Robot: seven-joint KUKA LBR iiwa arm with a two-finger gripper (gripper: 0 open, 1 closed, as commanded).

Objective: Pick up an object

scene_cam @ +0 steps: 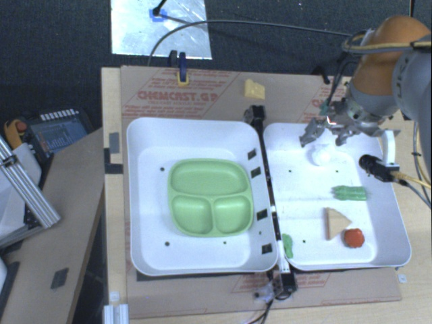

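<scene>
Two shallow white bins sit side by side on a bench. The left bin (145, 181) holds a green three-compartment plate (209, 196) at its centre. Above the right bin's (388, 211) far edge, the gripper (327, 135) hangs with fingers spread apart, holding nothing, just over a small white object (322, 156). Nearer the front lie a green toy (349, 193), a tan wedge (334, 220) and a red ball (353, 237) touching it. A green piece (288, 244) rests at the front left corner.

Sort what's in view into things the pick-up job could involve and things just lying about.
Job:
- tool
- white object beneath it
- green ridged piece
- tan wedge
- red round piece
- right white bin

Lying about:
- green three-compartment tray
- left white bin
- yellow block
</scene>
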